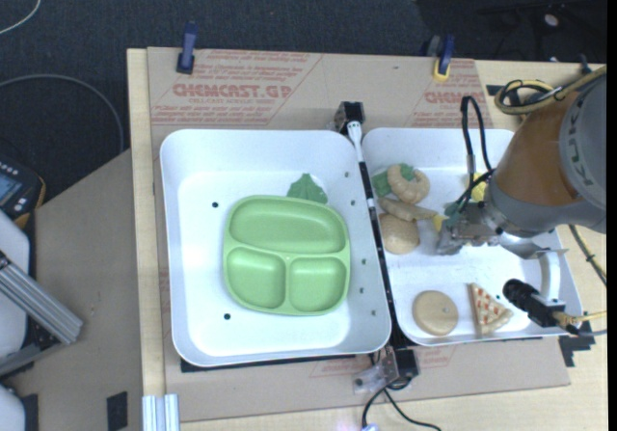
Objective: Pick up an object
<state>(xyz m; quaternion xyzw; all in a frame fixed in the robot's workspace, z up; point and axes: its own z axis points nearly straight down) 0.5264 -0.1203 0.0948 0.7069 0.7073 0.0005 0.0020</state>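
Here, the right bin (405, 142) serves as the landmark for all places. The gripper (449, 238) is low inside this bin, near its middle, and the grey arm (540, 174) with the orange band comes down to it from the bin's right side. How the gripper's hand stands, wide or narrow, I cannot tell, because the wrist covers it and the picture is not sharp there.

Inside the right bin, towards its left wall, lies a pile of toy food: a beige pretzel-like piece (409, 186) with a small green piece (405, 172) on top, and below it a beige lump (400, 234) (maybe a potato or a bread, it is not clear). These things are just beside the gripper, on its left. Near the front wall of the bin lies a round tan cookie (435, 311), and just beside it, to the right, a pizza slice (489, 309).

To the left of the right bin, touching it along one edge, stands the left bin (183, 255). It holds a green divided plate (286, 254) with three compartments, and a green leaf-like piece (308, 189) lies at the plate's far edge.
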